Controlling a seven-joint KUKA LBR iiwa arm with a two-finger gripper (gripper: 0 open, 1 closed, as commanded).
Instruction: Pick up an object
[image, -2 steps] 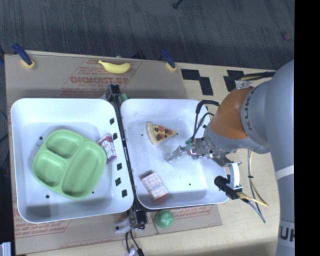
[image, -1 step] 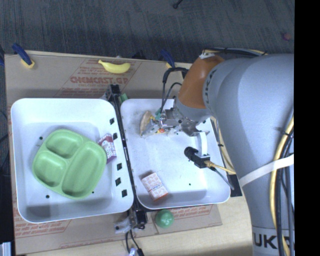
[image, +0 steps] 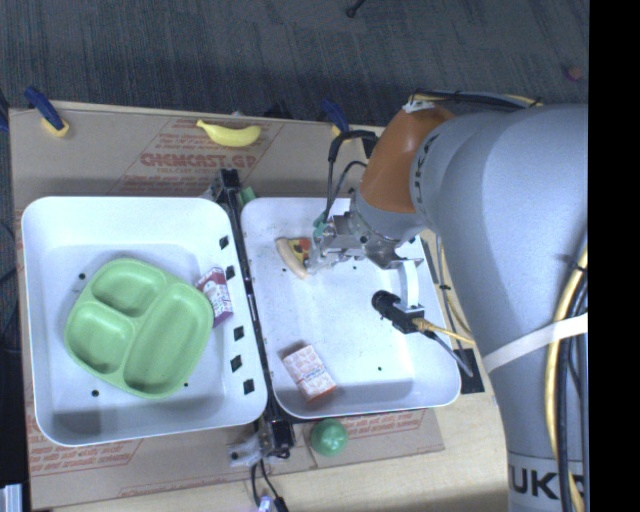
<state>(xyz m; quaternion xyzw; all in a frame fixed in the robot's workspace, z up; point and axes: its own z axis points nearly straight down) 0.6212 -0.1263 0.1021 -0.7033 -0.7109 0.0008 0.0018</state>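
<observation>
- You cannot tell whether the jaws are open or closed. They sit low in the right bin (image: 350, 335) under the orange-banded wrist (image: 395, 165), and the metalwork there is too cluttered to read.
- The nearest candidate for the pick is the yellow wedge (image: 293, 254). It lies flat in that bin towards the view's upper left, just beside the jaws and near the wall shared with the left bin (image: 60, 240). Nothing shows it between the jaws, so treat it as not held.
- Your main risk, as I judge it, is the wedge itself. It looks thin and flat on the floor, so a close could skate over it, or pinch one edge and drop it on the lift.
- A second risk is that the jaws stand to one side of the wedge, not over it. A descent from there may shove it against the wall, where a jaw has little room.
- The small box (image: 308, 371) lies near the front of the same bin, well apart, with open floor around it. It looks like the easier fallback.
- The green plate (image: 138, 326) and red packet (image: 214, 290) in the left bin are out of the way, as are the banana (image: 229, 131) and the green ball (image: 328, 437) on the table (image: 462, 455).
</observation>
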